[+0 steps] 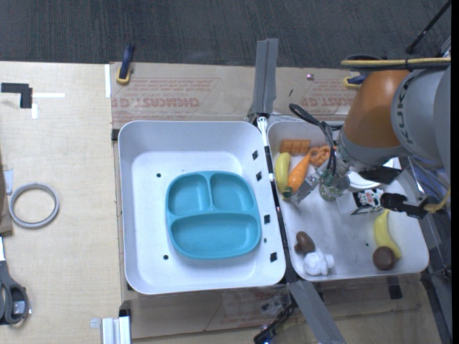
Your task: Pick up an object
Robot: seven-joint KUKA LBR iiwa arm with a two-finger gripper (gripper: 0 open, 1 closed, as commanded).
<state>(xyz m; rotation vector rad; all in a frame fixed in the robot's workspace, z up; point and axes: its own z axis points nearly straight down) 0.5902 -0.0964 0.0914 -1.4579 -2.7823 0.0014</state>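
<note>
Gripper [328,183] sits low over the upper middle of the right bin [344,239]. Open or closed: cannot tell, the wrist covers it.

Arm [424,117] comes in from the right, with its orange band over the bin's upper right corner.

Bench [57,135]: pale wood. A sheet of cardboard [179,95] lies under both bins.

Left bin [143,156] holds one blue plate [213,215] with three sections, lying flat at centre.

Right bin holds the loose objects, all candidates for the pick:
- banana [383,229], lower right, apart from the gripper
- carrot [301,169], tilted, just left of the gripper
- yellow fruit [282,169], against the left wall, beside the carrot
- orange block [295,146], near the top wall, above the carrot
- grey metal piece [306,188], at the carrot's lower end, near the gripper
- white item [317,264], near the bottom wall
- brown ball [305,242], just above the white item
- second brown ball [384,258], touching the banana's lower end

Off the bins: tape ring [32,205] on the bench at far left, scissors [11,303] below it at the edge, and a blue clip [127,64] at the cardboard's top left corner.
</note>
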